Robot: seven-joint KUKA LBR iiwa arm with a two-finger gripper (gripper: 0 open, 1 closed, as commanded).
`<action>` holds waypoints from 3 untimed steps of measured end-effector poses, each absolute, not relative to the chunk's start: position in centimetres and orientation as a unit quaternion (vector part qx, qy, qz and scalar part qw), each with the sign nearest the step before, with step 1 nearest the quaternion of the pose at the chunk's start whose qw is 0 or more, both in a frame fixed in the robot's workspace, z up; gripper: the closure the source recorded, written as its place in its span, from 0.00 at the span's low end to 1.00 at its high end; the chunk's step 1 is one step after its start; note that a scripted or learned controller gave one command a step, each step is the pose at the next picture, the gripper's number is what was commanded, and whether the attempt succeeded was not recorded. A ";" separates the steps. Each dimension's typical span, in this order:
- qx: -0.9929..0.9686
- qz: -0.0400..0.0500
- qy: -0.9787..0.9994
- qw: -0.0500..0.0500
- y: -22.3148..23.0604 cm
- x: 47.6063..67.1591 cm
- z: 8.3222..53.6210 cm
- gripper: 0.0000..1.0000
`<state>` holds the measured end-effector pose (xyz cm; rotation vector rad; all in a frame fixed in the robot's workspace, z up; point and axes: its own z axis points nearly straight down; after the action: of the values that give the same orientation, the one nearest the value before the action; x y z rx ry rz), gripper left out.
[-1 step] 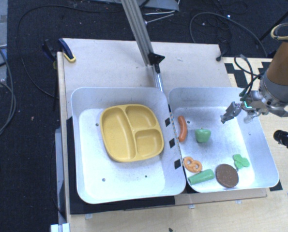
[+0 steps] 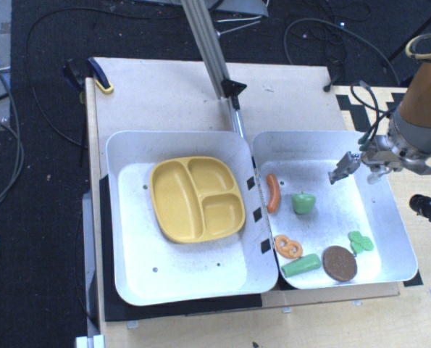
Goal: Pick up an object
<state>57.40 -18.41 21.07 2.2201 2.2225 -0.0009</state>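
The desk (image 2: 164, 93) fills the middle of the frame, pale and bare along its upper part, with dark floor and loose cables around it. Two shallow white bins sit on it side by side. The left bin (image 2: 128, 267) takes the centre-left of the frame and carries a yellow divided plate (image 2: 198, 199) with three compartments, lying flat near the bin's middle. The right bin (image 2: 389, 223) sits at centre-right, touching the left one along their shared edge.

The arm (image 2: 421, 107) comes in at the right edge of the frame, its orange band above the grey wrist. Its end effector (image 2: 343, 169) hangs over the upper part of the right bin, above and to the right of the small things, with nothing between its fingers; whether those fingers are spread or closed I cannot tell.

In the right bin, going down in size: a brown round disc (image 2: 340, 263) near the lower edge, a green cylinder (image 2: 300, 265) just left of it, an orange sausage (image 2: 273, 193) by the left wall, a green pepper-like piece (image 2: 303, 203) near it, a pretzel (image 2: 288, 248) above the cylinder, and a small green leafy piece (image 2: 360, 242) at lower right
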 end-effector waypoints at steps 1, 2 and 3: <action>0.707 -0.001 0.707 -0.002 -18.2 57.3 16.8 0.00; 0.707 -0.001 0.707 -0.002 -18.7 57.8 12.0 0.00; 0.707 0.000 0.707 0.001 -18.7 57.9 9.3 0.00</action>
<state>57.92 -18.66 9.27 2.2196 2.2202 0.0002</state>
